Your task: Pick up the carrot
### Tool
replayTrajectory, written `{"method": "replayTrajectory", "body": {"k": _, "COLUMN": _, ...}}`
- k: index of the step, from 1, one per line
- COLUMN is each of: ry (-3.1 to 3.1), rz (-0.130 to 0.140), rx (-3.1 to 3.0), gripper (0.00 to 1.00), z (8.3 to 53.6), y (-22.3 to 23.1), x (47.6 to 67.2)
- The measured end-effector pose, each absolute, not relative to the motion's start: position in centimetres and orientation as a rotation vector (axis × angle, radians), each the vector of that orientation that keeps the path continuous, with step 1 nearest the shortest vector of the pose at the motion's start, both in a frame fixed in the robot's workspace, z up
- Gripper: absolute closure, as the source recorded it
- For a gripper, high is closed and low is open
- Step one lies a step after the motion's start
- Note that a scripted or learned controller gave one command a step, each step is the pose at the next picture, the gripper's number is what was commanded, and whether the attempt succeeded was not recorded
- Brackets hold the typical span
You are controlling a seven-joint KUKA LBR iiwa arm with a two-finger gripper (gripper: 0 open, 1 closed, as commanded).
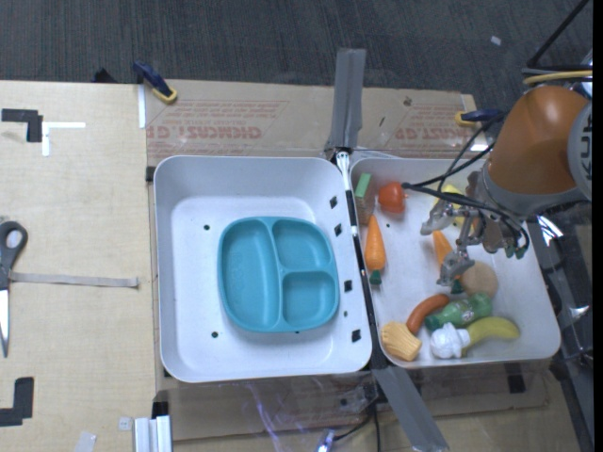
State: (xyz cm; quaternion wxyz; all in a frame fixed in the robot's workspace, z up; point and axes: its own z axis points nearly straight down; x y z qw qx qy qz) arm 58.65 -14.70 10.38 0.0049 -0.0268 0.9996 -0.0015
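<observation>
The carrot is orange with a green stub at its near end. It lies lengthwise against the left wall of the right bin. My gripper hangs over the middle of that bin, to the right of the carrot and apart from it. It is above a small orange wedge and a tan ball. The grey wrist and its orange band cover the bin's far right part.
A red tomato sits just beyond the carrot. Near the front lie a sausage, a green bottle, a banana, a white piece and a yellow piece. The left bin holds a teal divided plate.
</observation>
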Motion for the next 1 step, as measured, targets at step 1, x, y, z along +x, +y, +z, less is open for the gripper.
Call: {"method": "replayTrajectory", "body": {"k": 1, "ry": 3.125, "rz": -0.008, "rx": -0.087, "gripper": 1.0, "z": 11.45, "y": -14.64, "x": 58.85}}
